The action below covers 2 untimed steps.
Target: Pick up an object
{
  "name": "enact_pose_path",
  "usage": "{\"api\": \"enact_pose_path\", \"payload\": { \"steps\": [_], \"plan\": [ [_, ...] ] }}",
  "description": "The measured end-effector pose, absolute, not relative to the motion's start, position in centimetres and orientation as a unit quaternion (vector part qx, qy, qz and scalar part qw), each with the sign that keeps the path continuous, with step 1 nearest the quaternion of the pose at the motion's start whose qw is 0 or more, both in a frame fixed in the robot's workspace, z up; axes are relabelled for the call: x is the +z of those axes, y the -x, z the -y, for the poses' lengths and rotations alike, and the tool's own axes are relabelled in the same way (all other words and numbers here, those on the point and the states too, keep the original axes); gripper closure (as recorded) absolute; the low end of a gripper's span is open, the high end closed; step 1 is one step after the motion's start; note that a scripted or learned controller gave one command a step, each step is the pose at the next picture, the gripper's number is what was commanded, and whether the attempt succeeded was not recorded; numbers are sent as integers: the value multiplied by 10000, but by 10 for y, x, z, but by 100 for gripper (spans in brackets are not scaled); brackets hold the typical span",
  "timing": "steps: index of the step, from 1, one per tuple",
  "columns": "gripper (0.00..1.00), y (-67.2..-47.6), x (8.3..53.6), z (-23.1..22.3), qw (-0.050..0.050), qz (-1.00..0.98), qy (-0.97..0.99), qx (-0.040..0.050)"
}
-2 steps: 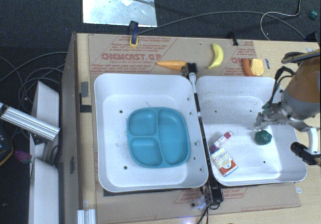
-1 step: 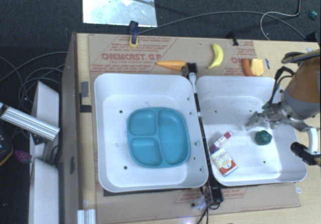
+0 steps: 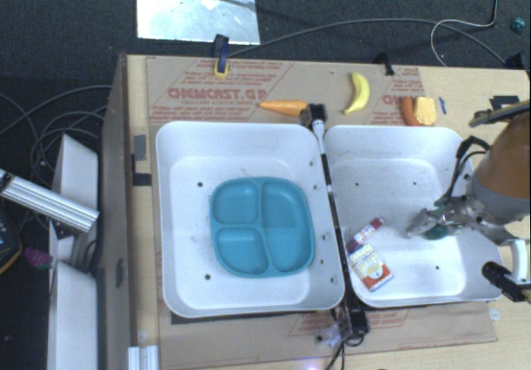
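a: where is the gripper (image 3: 425, 227) sitting?
b: it's hanging low in the right bin (image 3: 398, 153), towards its right side. i cannot tell how it's set.
a: and the things to pick?
b: a small carton (image 3: 369, 265) is lying near the bin's near-left corner, a red-capped tube (image 3: 365, 235) just beside it. a blue divided plate (image 3: 262, 225) is resting in the left bin (image 3: 187, 161).

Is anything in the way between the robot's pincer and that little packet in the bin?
Nothing visible. The pincer sits low in the right bin, and just bare white floor lies between it and the small packet to its left in the picture.
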State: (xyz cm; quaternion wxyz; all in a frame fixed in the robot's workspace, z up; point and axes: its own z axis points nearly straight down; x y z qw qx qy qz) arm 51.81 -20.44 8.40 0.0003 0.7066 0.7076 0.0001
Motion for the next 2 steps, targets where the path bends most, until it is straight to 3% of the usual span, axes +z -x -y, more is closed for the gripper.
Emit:
{"api": "enact_pose_path", "payload": {
  "steps": [1, 2],
  "plan": [
    [100, -519, 95, 204, 19, -7079, -7063, 11],
    [100, -548, 166, 138, 13, -7086, -7056, 14]
  ]
}}
